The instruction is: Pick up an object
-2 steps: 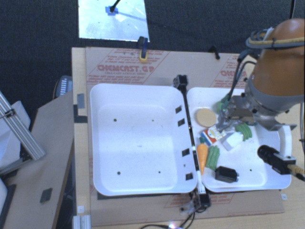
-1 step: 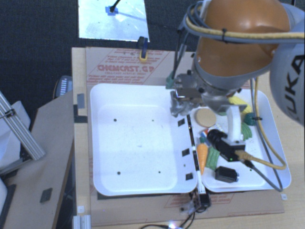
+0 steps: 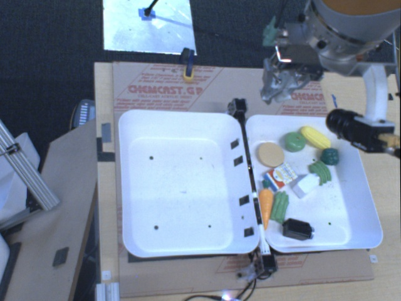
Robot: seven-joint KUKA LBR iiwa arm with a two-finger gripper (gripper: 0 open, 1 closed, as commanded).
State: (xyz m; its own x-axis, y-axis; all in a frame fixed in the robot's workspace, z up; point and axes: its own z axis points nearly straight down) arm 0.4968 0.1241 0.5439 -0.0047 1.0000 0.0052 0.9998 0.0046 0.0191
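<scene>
The right white bin [image 3: 360,199] holds several small things. Among them are a tan disc [image 3: 271,154], a green round piece [image 3: 294,142], a yellow corn-like piece [image 3: 315,137] and a dark green piece [image 3: 330,156]. Lower down lie a red, white and blue box [image 3: 280,177], a white block [image 3: 306,185], an orange carrot [image 3: 266,205], a green pickle-like piece [image 3: 279,207] and a black block [image 3: 297,229]. My gripper [image 3: 277,91] hangs high above the bench beyond the right bin's far left corner, well apart from all of them. I see nothing in it.
The left white bin [image 3: 182,187] sits beside the right one, with black clips [image 3: 241,162] along the shared rim. A black device [image 3: 352,129] on a white bracket overhangs the right bin's far right. A yellow and blue clamp [image 3: 187,66] and a shiny plate [image 3: 148,16] lie behind.
</scene>
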